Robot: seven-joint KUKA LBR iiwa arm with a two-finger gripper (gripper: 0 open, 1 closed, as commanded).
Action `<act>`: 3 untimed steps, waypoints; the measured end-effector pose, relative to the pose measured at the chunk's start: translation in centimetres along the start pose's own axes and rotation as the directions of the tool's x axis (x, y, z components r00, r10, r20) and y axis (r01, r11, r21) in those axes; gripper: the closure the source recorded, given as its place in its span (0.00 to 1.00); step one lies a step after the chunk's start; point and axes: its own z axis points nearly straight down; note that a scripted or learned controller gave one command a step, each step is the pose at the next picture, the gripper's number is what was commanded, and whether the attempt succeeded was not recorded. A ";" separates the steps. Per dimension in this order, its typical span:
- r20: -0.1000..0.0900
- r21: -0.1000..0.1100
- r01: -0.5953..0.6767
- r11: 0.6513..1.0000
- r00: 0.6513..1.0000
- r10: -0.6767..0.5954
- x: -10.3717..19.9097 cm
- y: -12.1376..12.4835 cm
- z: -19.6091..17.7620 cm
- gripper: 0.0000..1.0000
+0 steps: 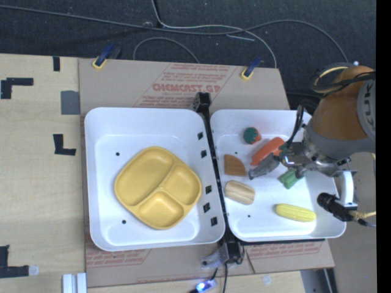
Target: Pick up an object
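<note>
My gripper [272,162] hangs low over the middle of the right bin [317,229], at the end of the grey arm that reaches in from the right. An orange carrot [266,151] lies right against its upper left side, and a small green block [288,179] sits just under its lower right side. A round green and red piece [250,135] lies further back. A brown wedge [234,165] and a tan bread roll [239,192] rest to the gripper's left. A yellow corn cob [295,212] lies near the front.
The left bin [98,163] holds a yellow divided plate [157,187]. A black divider [211,163] runs between the bins. Both bins sit on brown cardboard [183,81], with cables trailing behind.
</note>
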 end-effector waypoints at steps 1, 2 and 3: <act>-0.001 0.003 0.000 1.000 1.000 0.000 0.4 -0.2 6.6 0.00; 0.002 -0.006 -0.001 1.000 1.000 0.001 0.3 -0.1 9.3 0.00; 0.000 -0.008 0.001 1.000 1.000 -0.001 0.4 0.1 8.2 1.00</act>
